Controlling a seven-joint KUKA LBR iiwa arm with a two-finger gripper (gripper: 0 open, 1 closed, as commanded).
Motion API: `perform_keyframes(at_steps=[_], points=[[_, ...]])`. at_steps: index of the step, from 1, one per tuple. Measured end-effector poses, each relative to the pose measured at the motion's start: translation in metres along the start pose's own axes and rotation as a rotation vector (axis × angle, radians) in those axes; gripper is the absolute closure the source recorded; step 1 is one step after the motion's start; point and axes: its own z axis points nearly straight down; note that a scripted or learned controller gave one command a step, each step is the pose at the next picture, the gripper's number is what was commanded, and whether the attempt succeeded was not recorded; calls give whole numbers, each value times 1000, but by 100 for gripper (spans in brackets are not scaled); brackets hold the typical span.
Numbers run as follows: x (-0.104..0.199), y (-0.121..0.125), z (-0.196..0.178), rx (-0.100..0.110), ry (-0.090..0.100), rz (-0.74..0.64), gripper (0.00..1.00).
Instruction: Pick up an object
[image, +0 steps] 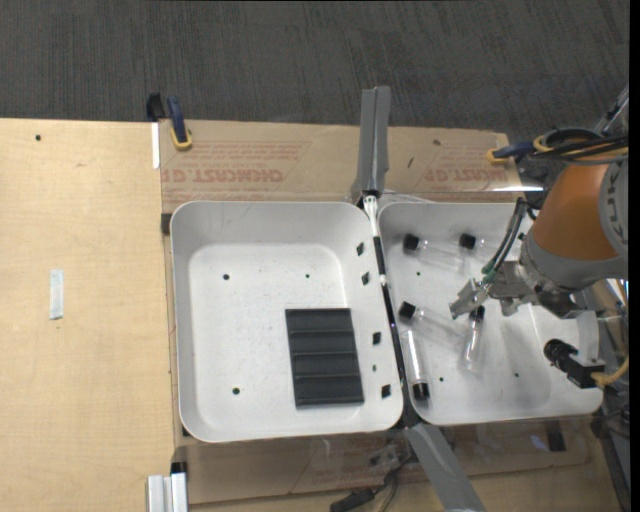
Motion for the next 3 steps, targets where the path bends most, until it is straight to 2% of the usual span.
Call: perform_keyframes(at_steps=[1,2,3], points=[[-19,-66,24,2,1,2,0],[-19,-66,16,3,2,4,100],[-19,-66,16,3,2,4,0]])
